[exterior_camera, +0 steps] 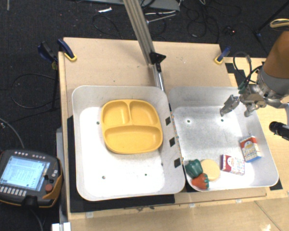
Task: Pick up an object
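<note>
The gripper (240, 106) hangs over the upper part of the right bin (202, 129), its two fingers spread apart with nothing between them, above bare bin floor. The candidates for picking all lie nearer the camera, well apart from the fingers: a small red-and-white carton (250, 148) near the bin's right wall, a flat red-and-white packet (232, 164) just beside it toward the front, then a pale yellow round piece (210, 169), a green pepper (193, 167) and a red item (200, 181) crowded together against the front-left corner. The left bin (86, 143) bears a yellow divided plate (132, 126). From here the likely trouble is judged to be twofold: a straight descent would close on empty floor, and a reach toward the corner cluster (where the pieces touch or nearly touch) could nudge a neighbour or jam a finger against the bin wall. The carton, lying tilted, may also slip out of a pinch across its slick faces. Printing on the carton and packet is too small to read; no brand can be made out.
</note>
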### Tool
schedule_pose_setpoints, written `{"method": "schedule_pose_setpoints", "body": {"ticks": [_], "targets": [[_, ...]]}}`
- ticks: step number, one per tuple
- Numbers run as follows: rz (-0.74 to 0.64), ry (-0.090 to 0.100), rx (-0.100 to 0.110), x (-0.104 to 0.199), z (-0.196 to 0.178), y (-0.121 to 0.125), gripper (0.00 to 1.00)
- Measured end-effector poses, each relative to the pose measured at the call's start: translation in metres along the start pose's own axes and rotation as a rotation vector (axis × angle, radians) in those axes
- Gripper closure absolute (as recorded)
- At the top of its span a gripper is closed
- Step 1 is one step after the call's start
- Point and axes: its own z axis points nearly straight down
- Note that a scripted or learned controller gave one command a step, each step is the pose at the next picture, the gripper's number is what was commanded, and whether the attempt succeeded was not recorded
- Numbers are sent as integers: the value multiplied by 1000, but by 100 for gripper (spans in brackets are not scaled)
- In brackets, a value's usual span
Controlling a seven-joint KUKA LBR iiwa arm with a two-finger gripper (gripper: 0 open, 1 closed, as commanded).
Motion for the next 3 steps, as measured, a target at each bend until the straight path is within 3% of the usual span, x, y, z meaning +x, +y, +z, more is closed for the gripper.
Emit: {"method": "schedule_pose_setpoints", "body": {"ticks": [2,3], "targets": [[0,-1,-4,-3,87,-2,0],[-1,-3,-9,-3,74,0,100]]}}
